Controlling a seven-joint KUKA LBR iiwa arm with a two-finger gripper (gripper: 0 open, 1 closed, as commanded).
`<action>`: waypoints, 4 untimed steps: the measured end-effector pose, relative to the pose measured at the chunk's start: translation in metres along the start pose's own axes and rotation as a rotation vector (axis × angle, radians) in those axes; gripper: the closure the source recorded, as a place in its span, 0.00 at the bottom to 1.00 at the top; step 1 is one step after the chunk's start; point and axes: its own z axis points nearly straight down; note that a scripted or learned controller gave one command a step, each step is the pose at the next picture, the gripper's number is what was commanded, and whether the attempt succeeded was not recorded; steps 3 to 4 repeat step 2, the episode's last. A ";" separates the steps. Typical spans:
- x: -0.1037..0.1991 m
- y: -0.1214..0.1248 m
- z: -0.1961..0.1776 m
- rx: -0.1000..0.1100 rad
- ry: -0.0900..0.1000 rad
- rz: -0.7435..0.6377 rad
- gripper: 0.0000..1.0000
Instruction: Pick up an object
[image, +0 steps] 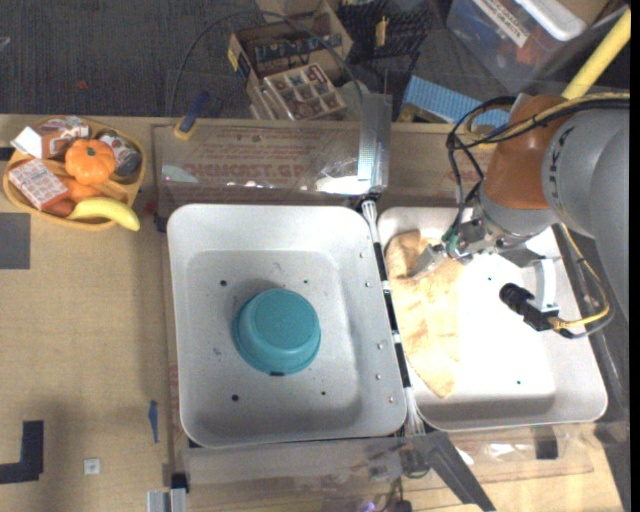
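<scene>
End effector (447, 247): we could not tell its opening; it sat at the cloth (430, 320).
Advice: we judged pinching a raised fold best.

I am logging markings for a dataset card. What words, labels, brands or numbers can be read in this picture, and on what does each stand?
"KU": dark letters running down the grey KUKA arm, cut off below, likely the brand.
Small printed packets in the yellow oval basket at far left: print too small to read.
Cardboard boxes with printed panels behind the bench: blurred, unreadable.
Teal plastic bowl, crumpled beige cloth, white bins: no legible marking.
</scene>
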 end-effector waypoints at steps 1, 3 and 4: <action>0.000 0.002 -0.012 -0.005 -0.002 -0.003 1.00; -0.001 0.012 -0.102 0.009 0.003 -0.103 1.00; -0.001 0.012 -0.102 0.009 0.003 -0.103 1.00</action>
